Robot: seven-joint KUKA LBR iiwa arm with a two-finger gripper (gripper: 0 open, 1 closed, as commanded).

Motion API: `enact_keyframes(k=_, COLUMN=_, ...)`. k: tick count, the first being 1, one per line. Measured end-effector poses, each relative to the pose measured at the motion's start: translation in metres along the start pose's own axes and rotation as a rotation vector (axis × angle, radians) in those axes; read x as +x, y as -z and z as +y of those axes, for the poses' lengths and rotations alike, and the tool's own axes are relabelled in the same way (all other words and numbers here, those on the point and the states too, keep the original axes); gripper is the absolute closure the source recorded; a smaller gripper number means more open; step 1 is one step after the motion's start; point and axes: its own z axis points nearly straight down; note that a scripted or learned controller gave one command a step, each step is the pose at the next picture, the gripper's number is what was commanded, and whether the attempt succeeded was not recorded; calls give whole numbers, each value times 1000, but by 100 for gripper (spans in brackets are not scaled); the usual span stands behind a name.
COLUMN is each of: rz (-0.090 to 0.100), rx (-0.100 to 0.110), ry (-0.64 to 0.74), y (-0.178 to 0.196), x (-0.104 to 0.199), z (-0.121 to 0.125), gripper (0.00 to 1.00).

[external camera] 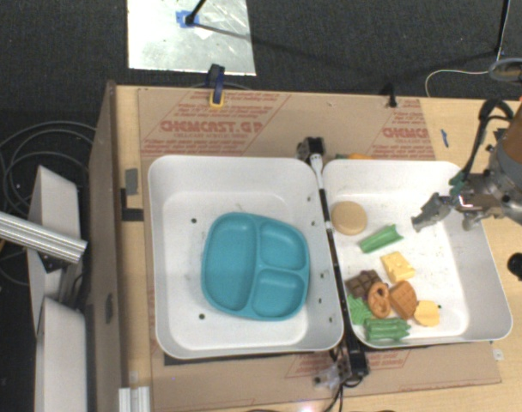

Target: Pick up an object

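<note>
Nothing is picked up yet, as far as the view shows. The gripper (426,213) hangs over the right part of the right bin (480,269), reaching in from the right, and no object sits between its tips; whether the claw is spread or closed I cannot tell at this size. The toy food lies in that bin, left of and nearer than the gripper: a tan disc (349,218) by the bin's left wall, a green stick (380,239) just right of it, a yellow block (397,265) nearer, then a close cluster at the near left corner with a pretzel (379,299), a waffle (403,298), an orange piece (427,314) and green beans (384,330). The left bin (179,187) holds a teal divided plate (254,264). The green stick and yellow block look closest to the gripper, so I judge either a likely target. Still left: descend, close on one item, lift.
</note>
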Motion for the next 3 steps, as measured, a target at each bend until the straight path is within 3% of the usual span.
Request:
enact_keyframes(k=1, rz=2, rx=6, ry=4, y=-107, x=24, z=29, gripper=0)
enact_keyframes(k=2, rz=-5, rx=-11, ry=-1, y=-183, x=30, z=-10, gripper=0)
enact_keyframes(k=3, rz=-2, rx=-22, ry=0, y=-184, x=4, z=-22, gripper=0)
